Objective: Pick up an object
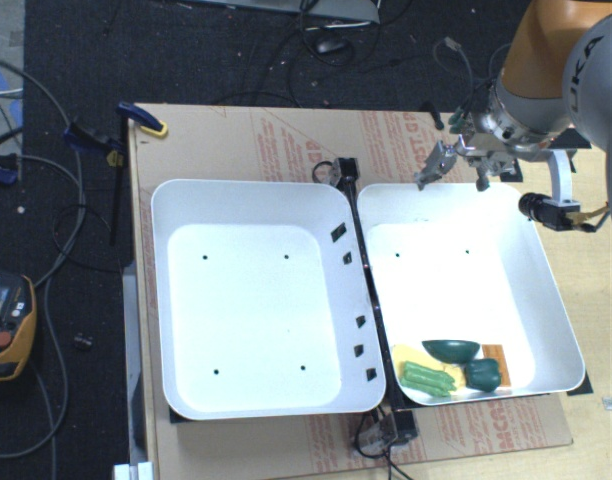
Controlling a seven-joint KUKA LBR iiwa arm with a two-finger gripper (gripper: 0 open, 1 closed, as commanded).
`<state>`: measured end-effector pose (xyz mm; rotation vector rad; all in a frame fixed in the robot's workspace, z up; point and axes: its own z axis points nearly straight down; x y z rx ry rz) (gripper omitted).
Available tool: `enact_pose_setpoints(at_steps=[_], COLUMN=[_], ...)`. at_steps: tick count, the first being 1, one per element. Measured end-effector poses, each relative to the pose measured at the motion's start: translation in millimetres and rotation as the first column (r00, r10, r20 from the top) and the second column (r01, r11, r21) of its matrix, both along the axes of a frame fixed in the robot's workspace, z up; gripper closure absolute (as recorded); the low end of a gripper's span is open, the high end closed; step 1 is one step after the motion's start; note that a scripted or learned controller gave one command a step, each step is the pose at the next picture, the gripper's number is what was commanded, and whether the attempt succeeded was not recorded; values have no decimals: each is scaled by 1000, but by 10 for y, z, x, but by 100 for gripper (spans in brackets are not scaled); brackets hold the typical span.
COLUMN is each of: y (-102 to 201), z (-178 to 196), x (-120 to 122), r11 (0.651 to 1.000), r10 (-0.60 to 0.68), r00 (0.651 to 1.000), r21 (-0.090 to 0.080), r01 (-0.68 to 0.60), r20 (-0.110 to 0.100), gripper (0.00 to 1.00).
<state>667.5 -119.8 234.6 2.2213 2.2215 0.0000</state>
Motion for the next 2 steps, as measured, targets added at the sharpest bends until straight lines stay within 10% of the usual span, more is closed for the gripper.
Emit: enact_pose_setpoints(at_steps=[2], y=[374], z=[-463], x=[-1657], r11=[1000], r10=[1], r00=[1000], r21=[1], r01=[-1], r20=[-2], gripper=[0])
